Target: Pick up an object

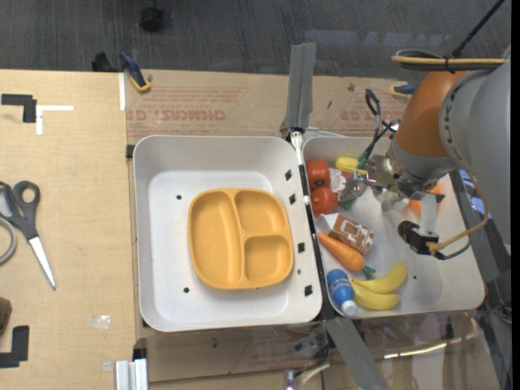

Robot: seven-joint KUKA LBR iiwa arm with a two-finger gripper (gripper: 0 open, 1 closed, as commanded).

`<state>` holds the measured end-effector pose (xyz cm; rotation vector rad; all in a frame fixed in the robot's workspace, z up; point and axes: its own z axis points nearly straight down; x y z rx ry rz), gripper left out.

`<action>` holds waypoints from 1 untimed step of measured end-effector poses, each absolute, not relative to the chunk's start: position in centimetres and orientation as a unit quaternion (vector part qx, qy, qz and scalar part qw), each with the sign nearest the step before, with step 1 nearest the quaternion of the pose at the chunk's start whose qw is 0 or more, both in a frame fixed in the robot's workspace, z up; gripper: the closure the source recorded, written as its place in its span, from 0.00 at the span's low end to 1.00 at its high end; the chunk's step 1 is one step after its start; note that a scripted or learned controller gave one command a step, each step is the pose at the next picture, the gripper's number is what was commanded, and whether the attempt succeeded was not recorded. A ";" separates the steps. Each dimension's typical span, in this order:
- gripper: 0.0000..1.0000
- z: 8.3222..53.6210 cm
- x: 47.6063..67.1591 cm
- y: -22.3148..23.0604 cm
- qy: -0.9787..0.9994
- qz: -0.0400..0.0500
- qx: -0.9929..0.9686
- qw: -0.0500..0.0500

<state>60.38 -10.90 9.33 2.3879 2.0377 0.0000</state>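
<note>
Curving beside the smooth carrot (342, 251), glossy bananas (379, 288).

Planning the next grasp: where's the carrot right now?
The carrot lies in the right bin, near its left wall, below the small snack packet and above the bananas.

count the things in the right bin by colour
In the right bin, as far as visible:
red: 2, tomatoes
orange: 1, carrot
yellow: 3, two bananas and a small item
blue: 1, bottle
brown and white: 1, packet
total: 8
The arm may hide more.
</note>
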 end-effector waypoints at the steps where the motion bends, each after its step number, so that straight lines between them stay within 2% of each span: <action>1: 0.00 9.2 54.4 -12.2 0.583 -0.001 0.813 -0.001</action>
